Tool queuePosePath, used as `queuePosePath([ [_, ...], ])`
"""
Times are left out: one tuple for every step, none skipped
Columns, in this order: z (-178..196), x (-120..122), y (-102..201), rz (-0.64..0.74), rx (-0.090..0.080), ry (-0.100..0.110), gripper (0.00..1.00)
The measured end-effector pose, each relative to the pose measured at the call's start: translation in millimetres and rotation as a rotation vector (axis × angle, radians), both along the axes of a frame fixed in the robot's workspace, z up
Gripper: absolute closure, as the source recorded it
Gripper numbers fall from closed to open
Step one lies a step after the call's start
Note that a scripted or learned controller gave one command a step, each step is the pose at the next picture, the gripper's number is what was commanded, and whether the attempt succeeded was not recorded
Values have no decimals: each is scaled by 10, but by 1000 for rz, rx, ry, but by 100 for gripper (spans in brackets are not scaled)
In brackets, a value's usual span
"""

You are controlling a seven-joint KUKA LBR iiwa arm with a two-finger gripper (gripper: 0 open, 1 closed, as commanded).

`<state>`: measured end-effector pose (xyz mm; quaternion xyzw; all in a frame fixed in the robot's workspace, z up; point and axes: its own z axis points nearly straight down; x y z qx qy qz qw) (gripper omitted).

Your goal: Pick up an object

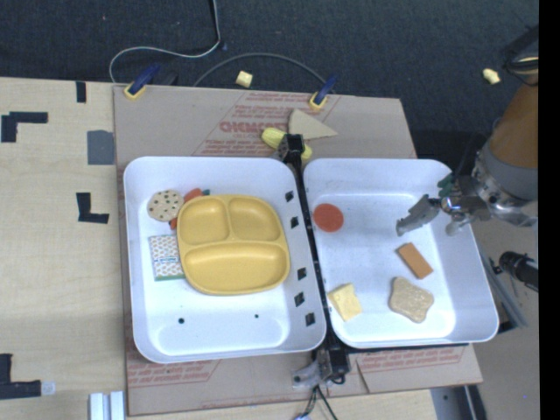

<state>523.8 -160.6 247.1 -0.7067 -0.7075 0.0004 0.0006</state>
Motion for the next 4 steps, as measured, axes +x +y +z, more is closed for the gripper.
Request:
queuePosePath([
  [-775,-179,-667,-7,0,7,0],
  [-1659,187,-496,1,-5,-3,0],
  [-1491,200,-519,-1,-9,-11,100],
  [-1610,543,308,7,-2,-7,100],
])
